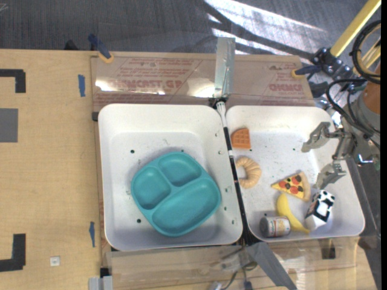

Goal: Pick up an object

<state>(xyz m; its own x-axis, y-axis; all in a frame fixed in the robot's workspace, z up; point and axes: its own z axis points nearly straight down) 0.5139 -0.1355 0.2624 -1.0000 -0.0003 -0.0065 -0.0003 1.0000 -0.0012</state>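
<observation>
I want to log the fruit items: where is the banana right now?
The banana lies in the right bin, near its front edge, just below the pizza slice, with the small can on its left and the black-and-white toy on its right.

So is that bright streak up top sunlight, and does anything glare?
In the camera view, slanted light stripes cross the dark floor; the clear sheet behind the bins glares white; the teal plate casts a soft shadow in the left bin; the end effector looks slightly blurred.
</observation>
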